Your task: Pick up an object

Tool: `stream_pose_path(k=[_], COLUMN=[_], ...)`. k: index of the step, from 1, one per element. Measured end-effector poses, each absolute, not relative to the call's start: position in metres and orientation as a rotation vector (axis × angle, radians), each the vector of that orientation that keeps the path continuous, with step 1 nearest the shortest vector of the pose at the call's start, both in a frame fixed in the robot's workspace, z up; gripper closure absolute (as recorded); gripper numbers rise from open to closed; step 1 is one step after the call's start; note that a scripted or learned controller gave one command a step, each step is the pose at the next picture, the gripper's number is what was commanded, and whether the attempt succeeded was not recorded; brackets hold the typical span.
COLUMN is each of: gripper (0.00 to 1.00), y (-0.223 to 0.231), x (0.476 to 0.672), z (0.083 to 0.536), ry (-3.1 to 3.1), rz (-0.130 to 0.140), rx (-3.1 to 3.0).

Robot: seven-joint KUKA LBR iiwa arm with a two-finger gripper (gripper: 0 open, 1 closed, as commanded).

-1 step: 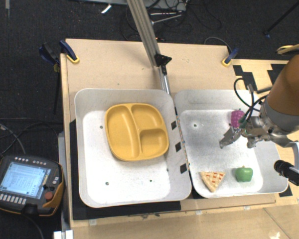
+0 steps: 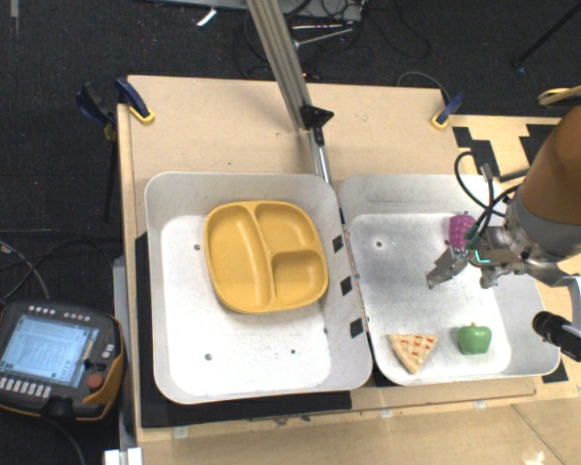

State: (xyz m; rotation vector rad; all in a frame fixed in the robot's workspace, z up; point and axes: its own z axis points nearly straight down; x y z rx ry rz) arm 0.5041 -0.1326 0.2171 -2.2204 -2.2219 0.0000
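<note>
Your gripper (image 2: pixel 462 267) hung over the right bin (image 2: pixel 397 356), fingers spread and apparently gripping nothing; the purple object (image 2: pixel 460 227) lay just behind it, toward the bin's far right corner.

The arm (image 2: pixel 562 177) is bulky, with a rounded orange band above a grey wrist. Black cables loop beside it. The end effector (image 2: pixel 465 266) is grey metal with a small teal-lit spot.
</note>
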Motion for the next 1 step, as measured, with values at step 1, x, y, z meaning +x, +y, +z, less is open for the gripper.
stream_pose_path(k=[1], gripper=[0.0], y=[-0.1292], x=[0.508], z=[0.1727], ry=[-2.219], rz=[0.004], rx=[-2.219])
